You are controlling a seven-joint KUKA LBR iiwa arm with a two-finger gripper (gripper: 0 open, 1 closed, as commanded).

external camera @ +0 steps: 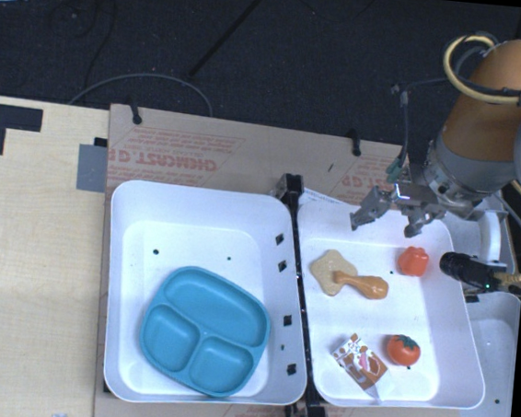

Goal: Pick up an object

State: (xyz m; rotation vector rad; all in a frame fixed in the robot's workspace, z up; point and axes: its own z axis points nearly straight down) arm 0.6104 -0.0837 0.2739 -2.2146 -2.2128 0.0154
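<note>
the small red object [412,261] sits near the far edge of the right bin [466,363], closest of the items to the gripper [388,218]. a tan drumstick-like toy [348,278] lies just left of it; a tomato-like piece [403,349] and a printed packet [360,361] rest nearer the front. the gripper hangs above the bin's far rim, fingers spread and holding nothing. this looks like the approach step; next it needs to centre over one item and descend. the blue tray [204,330] sits in the left bin [128,235].
</note>
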